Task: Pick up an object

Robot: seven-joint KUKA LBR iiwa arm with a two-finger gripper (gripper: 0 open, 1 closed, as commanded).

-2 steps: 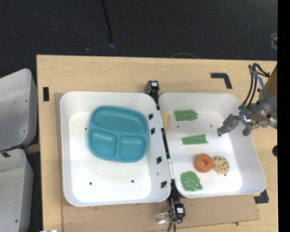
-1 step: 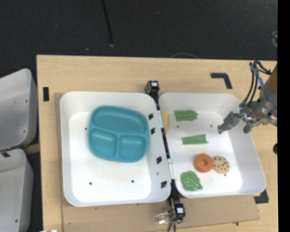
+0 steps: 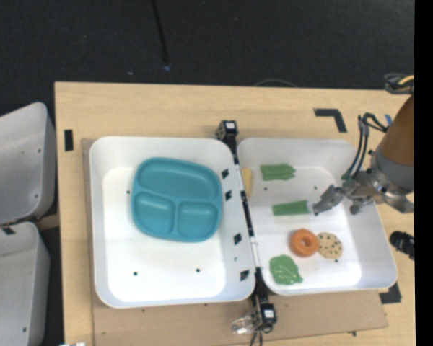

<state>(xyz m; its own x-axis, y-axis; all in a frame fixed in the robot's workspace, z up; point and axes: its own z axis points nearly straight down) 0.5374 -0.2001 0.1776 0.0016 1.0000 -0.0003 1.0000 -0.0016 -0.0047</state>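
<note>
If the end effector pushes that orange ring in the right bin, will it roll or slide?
The orange ring lies flat, so it would probably slide rather than roll. It looks smooth and rounded, so it may slip aside from a pinch. The cookie sits right beside it and would likely get nudged.

One fixed overhead camera looks slantwise down on both bins (image 3: 166, 294).

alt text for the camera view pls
The arm's hand hovers in the right bin beside a green strip, near an orange ring, cookie and two green pieces. The left bin holds a teal divided plate.
</note>
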